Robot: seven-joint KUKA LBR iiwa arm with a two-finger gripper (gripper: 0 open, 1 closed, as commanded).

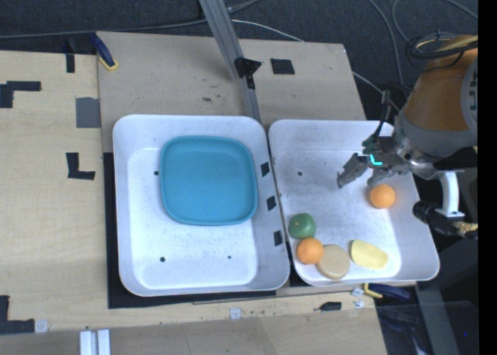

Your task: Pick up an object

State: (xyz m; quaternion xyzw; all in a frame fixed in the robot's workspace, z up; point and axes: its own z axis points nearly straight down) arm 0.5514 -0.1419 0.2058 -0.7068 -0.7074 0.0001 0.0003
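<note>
Arm enters from the right, its bulk cut off at the frame edge; gripper [365, 168] hangs over the right bin [311, 140]. One dark finger [351, 172] angles down-left, the other sits close to the orange ball [381, 196]. Fingers look spread, nothing between them, though the wrist partly blocks the view.

Right bin holds five items: the orange ball just below the gripper, then along the near edge a green round fruit [302, 225], a smaller orange fruit [310, 251] touching a tan round disc [334, 262], and a yellow oblong piece [368, 254] beside it. Exact kinds are too small to tell.

Left bin [136, 190] holds a blue square plate [208, 179], lying flat.

No readable writing anywhere.
</note>
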